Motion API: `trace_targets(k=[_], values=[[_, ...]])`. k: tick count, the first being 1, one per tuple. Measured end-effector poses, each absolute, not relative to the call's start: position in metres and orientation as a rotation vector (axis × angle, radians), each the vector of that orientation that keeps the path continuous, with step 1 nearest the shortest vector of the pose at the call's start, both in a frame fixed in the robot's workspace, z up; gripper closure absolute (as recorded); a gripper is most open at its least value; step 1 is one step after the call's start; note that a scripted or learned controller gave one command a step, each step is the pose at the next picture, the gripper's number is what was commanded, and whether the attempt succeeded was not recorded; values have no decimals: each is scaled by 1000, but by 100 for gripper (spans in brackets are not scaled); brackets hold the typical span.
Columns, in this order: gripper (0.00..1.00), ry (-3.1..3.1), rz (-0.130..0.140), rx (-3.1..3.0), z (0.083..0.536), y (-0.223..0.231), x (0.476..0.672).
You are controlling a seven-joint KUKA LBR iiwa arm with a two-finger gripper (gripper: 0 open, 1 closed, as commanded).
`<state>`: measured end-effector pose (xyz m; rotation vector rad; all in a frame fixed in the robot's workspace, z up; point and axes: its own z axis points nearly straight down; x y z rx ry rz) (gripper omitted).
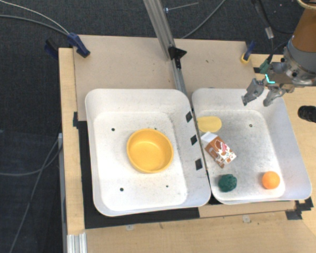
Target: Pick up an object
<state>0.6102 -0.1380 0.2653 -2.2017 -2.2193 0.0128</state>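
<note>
The small carton (220, 152) lies in the right bin (284, 136), with a pale yellow piece (209, 124) behind it, a green ball (227, 182) in front and an orange ball (271, 180) toward the front right. The gripper (262, 95) hangs released above the bin's back edge, gripping nothing. A yellow bowl (149, 150) sits in the left bin (105, 141).

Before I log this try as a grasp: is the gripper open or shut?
Open. The gripper hangs over the right bin's far edge with its two fingers spread apart and nothing between them.
</note>
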Motion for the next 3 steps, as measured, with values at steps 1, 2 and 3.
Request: trace_targets(k=[1, 2, 3], values=[[0, -2220, 12, -2202, 266, -138, 610], [0, -2213, 20, -2203, 213, -137, 600], [0, -2213, 20, -2202, 165, -131, 600]])
